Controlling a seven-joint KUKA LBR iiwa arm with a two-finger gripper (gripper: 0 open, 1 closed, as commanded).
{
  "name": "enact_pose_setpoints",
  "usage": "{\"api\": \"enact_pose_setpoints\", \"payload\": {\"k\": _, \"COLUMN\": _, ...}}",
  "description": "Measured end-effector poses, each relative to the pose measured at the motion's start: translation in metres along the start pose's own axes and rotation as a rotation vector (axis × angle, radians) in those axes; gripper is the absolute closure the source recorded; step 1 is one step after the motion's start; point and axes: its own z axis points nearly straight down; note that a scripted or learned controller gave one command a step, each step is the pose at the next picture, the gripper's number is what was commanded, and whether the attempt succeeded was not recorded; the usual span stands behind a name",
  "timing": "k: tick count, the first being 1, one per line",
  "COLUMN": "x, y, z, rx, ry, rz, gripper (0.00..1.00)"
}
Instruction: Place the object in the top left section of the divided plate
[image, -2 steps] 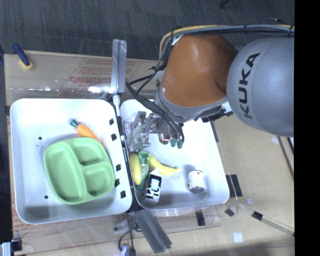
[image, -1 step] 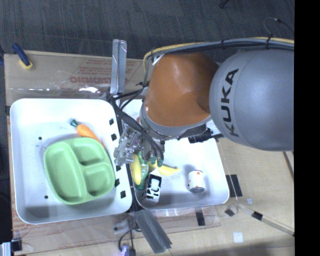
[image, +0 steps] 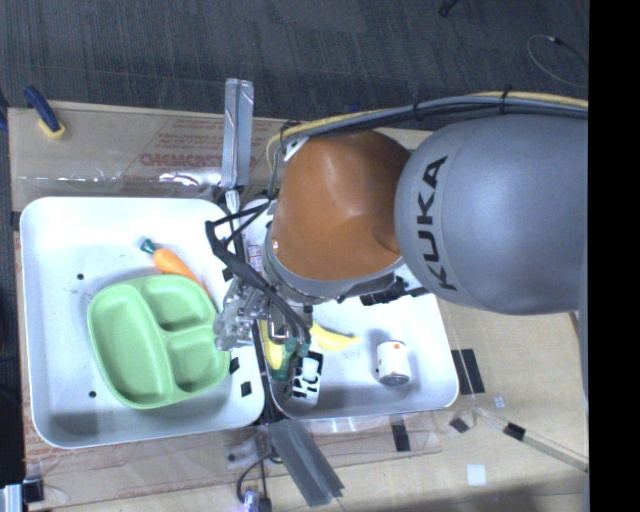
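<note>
Gripper (image: 238, 322) over bin divide, green divided plate (image: 155, 340) beside

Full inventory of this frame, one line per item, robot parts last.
White bins: 2, white, side by side on the bench.
Divided plate: 1, green, left bin.
Carrot: 1, orange with green top, left bin, just above the plate.
Banana: 1, yellow, right bin, partly under the arm.
Small cylinder: 1, white with orange mark, right bin.
Arm: 1, grey with orange band, from the right.
Hand: 1, over the bins' shared edge.
</note>
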Motion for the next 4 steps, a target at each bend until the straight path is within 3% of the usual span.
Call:
{"api": "enact_pose_setpoints", "payload": {"k": 1, "x": -0.023, "y": -0.04, "z": 0.013, "rx": 0.001, "ry": 0.003, "rz": -0.073, "gripper": 1.0}}
{"api": "enact_pose_setpoints", "payload": {"k": 2, "x": -0.036, "y": -0.011, "z": 0.029, "rx": 0.0, "ry": -0.001, "rz": -0.167, "gripper": 1.0}}
{"api": "enact_pose_setpoints", "payload": {"k": 3, "x": -0.074, "y": -0.06, "z": 0.022, "rx": 0.0, "ry": -0.003, "rz": -0.409, "gripper": 1.0}}
{"api": "enact_pose_setpoints", "payload": {"k": 4, "x": -0.038, "y": -0.013, "z": -0.014, "rx": 0.0, "ry": -0.004, "rz": -0.576, "gripper": 1.0}}
